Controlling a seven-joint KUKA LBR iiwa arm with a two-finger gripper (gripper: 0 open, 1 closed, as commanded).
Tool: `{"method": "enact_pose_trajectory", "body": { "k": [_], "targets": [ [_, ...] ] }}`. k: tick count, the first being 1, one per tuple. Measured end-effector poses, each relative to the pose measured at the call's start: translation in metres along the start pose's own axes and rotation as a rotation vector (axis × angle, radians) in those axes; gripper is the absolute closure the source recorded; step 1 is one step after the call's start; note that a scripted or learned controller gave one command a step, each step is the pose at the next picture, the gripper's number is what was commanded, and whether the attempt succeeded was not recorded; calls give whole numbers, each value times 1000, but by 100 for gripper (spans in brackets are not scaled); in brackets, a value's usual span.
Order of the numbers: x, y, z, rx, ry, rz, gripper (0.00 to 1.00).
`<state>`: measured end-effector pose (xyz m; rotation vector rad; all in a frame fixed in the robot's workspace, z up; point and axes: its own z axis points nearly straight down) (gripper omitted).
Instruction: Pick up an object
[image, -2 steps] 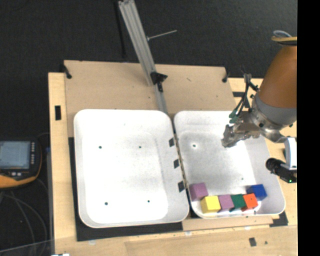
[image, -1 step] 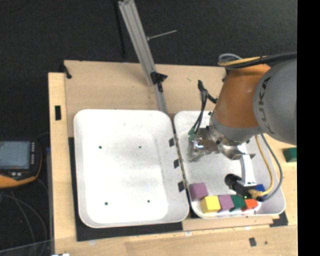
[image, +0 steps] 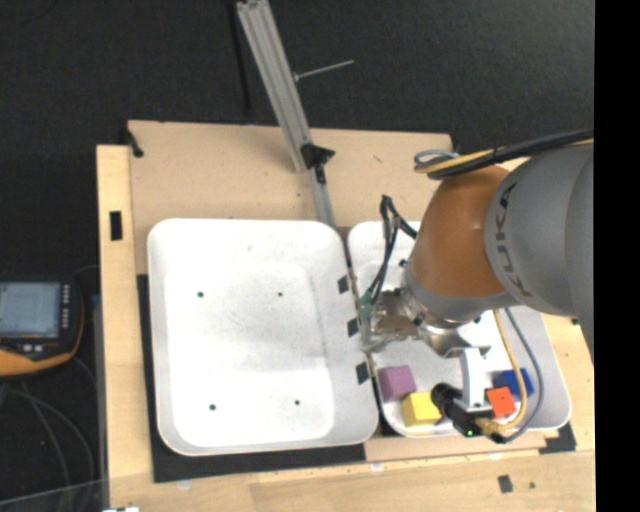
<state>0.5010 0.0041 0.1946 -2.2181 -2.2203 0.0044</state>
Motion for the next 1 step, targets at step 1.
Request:
{"method": "enact_pose_trajectory", "body": {
  "k": [1],
  "targets": [
    [93,59,-2,-7,2,-8,100]
  ]
}}
